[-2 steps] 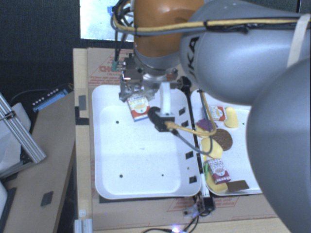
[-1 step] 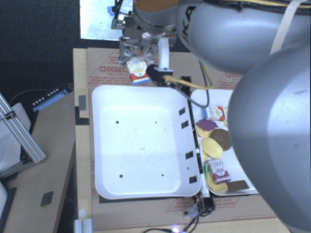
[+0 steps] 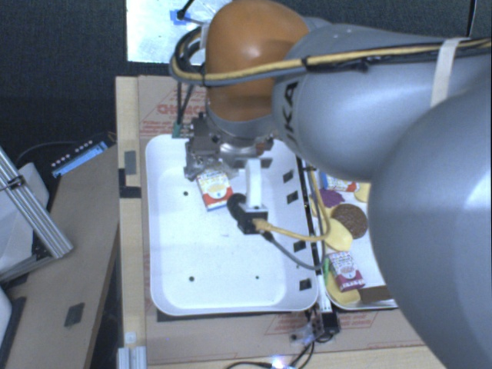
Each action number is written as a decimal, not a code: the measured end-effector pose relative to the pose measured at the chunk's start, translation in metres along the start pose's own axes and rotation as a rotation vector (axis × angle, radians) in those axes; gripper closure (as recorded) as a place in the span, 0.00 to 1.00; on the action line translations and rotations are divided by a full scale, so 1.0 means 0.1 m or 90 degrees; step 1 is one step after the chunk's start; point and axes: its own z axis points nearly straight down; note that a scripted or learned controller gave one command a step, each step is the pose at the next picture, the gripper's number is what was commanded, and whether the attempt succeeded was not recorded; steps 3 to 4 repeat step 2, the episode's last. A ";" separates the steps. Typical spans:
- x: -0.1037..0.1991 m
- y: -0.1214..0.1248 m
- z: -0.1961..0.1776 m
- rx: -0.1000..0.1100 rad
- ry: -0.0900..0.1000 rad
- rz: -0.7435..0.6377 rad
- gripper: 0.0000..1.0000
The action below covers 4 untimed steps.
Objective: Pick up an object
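The arm (image 3: 384, 129) had a smooth grey shell with a soft sheen, like painted metal or hard plastic, and its orange band (image 3: 250, 48) looked glossy. The left bin (image 3: 165, 229) was of smooth white plastic, slightly shiny. Inside this bin, the small carton (image 3: 214, 189) under the wrist looked like printed cardboard, matt. Under the bin lay brown cardboard (image 3: 131, 129) with a dull, rough surface. Left of the bin, a ribbed rail (image 3: 31, 214) looked like bare metal.
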 end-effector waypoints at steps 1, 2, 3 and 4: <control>-0.01 0.36 -1.29 -0.017 0.004 0.000 1.00; -0.02 0.95 -1.60 -0.014 0.003 0.001 1.00; -0.02 0.95 -1.60 -0.014 0.003 0.001 1.00; -0.02 0.95 -1.60 -0.014 0.003 0.001 1.00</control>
